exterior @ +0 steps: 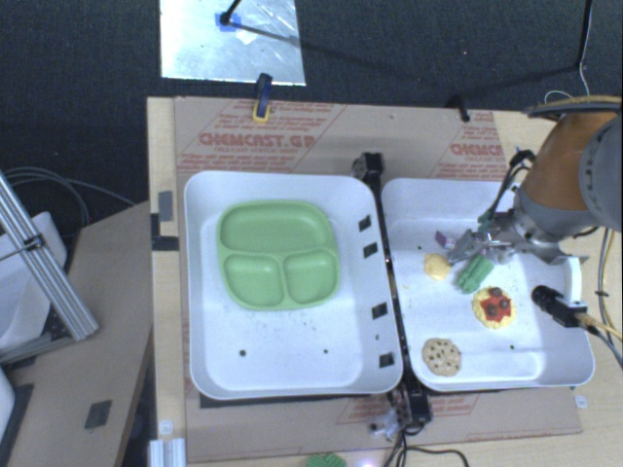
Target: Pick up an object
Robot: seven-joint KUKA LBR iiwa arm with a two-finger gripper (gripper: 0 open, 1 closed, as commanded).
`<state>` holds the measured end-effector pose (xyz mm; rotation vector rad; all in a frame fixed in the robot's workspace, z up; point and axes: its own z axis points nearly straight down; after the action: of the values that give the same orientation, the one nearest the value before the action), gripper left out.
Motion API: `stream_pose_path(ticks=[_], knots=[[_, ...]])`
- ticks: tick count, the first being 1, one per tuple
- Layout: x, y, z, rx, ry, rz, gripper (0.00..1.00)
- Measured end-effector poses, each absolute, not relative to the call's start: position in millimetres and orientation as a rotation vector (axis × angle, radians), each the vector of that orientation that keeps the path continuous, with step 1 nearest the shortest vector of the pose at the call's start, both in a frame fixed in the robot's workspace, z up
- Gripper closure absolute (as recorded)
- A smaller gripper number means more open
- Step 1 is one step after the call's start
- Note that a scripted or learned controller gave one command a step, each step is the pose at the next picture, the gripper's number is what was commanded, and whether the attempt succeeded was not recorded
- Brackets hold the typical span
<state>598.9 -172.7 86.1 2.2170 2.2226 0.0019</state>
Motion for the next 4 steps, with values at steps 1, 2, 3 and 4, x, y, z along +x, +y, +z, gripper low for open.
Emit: stream_pose_path(ticks=[1,2,3,4], knots=[[600.5,-173.4,95.9,2.216,2.220,0.005,1.00],[600.3,-173.4,95.5,2.216,2.221,0.004,0.00],[519.3,-171.7,84.1,2.226,2.220,-0.003,0.00],[523.6,-171.1,95.5,2.217,2.220,0.004,1.00]])
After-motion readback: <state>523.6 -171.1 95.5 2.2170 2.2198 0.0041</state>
